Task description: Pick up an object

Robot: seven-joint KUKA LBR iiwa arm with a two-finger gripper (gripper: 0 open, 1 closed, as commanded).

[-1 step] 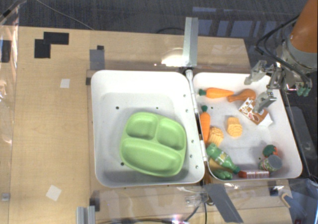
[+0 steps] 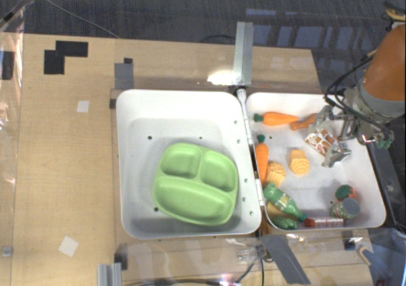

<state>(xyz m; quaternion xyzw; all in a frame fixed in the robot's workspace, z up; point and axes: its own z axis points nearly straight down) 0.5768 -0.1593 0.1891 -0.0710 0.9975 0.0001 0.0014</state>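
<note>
On the wooden surface (image 2: 63,170), the right bin (image 2: 365,180) holds toy food. The hand (image 2: 333,136) hovers open directly over a patterned snack packet (image 2: 319,142), not gripping it.

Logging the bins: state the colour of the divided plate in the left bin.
Light green; the divided plate shows clearly in the camera view.

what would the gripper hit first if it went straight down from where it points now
Most likely the small brown-and-white packet lying just under the gripper on the floor of the right bin. Depth is hard to judge from this slanted view, so it could meet the bare floor beside it instead.
</note>
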